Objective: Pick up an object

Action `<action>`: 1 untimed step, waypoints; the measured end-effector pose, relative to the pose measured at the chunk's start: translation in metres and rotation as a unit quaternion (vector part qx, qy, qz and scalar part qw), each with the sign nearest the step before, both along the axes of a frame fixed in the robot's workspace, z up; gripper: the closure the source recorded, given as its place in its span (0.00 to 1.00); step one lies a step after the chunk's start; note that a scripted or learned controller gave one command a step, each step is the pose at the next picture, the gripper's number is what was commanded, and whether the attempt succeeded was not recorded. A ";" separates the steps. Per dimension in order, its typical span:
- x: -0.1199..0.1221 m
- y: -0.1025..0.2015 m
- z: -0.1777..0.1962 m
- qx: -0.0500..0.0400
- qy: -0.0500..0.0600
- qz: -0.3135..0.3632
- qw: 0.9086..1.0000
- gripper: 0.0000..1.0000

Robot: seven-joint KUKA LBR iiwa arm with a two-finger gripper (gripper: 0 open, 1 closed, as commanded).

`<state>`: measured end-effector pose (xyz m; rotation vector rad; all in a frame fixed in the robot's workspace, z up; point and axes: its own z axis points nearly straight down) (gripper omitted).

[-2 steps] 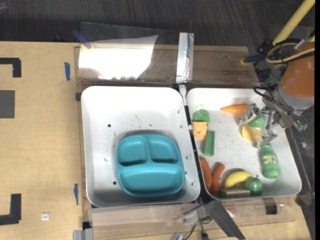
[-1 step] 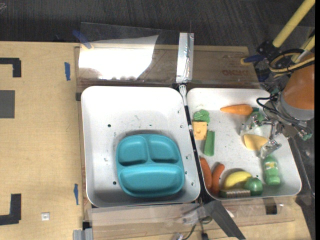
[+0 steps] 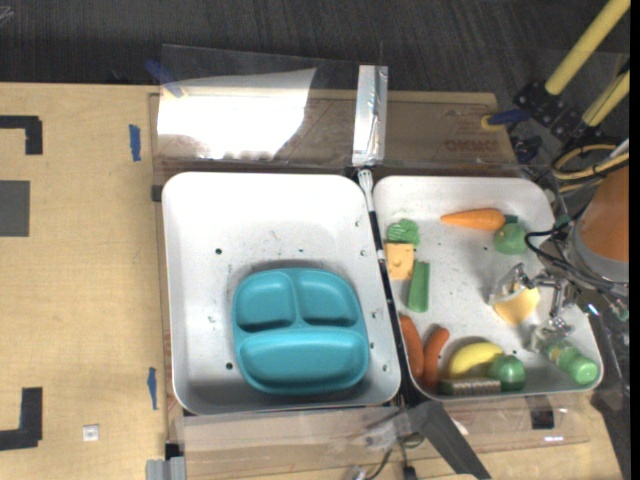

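The camera view is looking down on a wooden surface [image 3: 80,298] carrying two shallow white bins side by side. The left bin [image 3: 200,218] is holding a teal divided tray [image 3: 298,330] lying flat toward its near side. The right bin [image 3: 450,268] is holding a scatter of toy food: an orange carrot [image 3: 473,219] lying near the far wall with a green piece [image 3: 509,237] just beside its right end, a small green and yellow toy [image 3: 401,248] close to the left wall, a green stick [image 3: 418,285] just below it, two red-orange sausages [image 3: 424,351] leaning near the near-left corner, a yellow banana [image 3: 472,356] beside them, a round green ball [image 3: 507,372] touching the banana's right end, a dark strip [image 3: 470,388] along the near wall, and another green piece [image 3: 579,368] in the near-right corner. The arm [image 3: 608,223] is reaching in from the right, its orange band showing at the edge, and the claw [image 3: 535,303] is hanging low over the right side of this bin, right beside a yellow wedge [image 3: 515,306]. Metal parts and cables are crowding that spot, so I cannot tell how far the claw is parted or whether anything is sitting in its grip.
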<state>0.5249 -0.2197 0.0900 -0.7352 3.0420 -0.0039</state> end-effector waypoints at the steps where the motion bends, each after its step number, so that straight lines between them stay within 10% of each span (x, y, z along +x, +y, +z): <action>1: 0.020 -0.002 0.000 -0.002 0.000 0.055 0.998 0.00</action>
